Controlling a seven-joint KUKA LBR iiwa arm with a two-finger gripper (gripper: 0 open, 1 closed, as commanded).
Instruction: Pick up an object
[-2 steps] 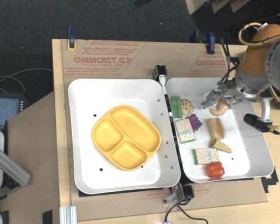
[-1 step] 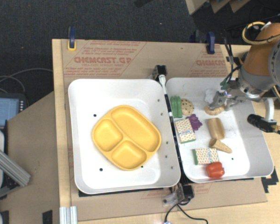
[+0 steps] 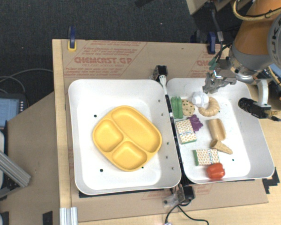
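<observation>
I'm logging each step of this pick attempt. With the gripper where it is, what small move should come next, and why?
Probably a short descent. The gripper hangs over the far end of the right bin, just above the small white object and the croissant, with nothing seen in its grasp. Lowering onto one of them seems the nearest chance for a pick.

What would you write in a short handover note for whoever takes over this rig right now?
Gripper: above the back of the right bin, near the croissant and a small white item; nothing seen between its fingers.
Other toys lie in the right bin, among them a red tomato. The yellow divided plate sits in the left bin.
Done: nothing lifted.
Left: grasp and raise one object.
</observation>
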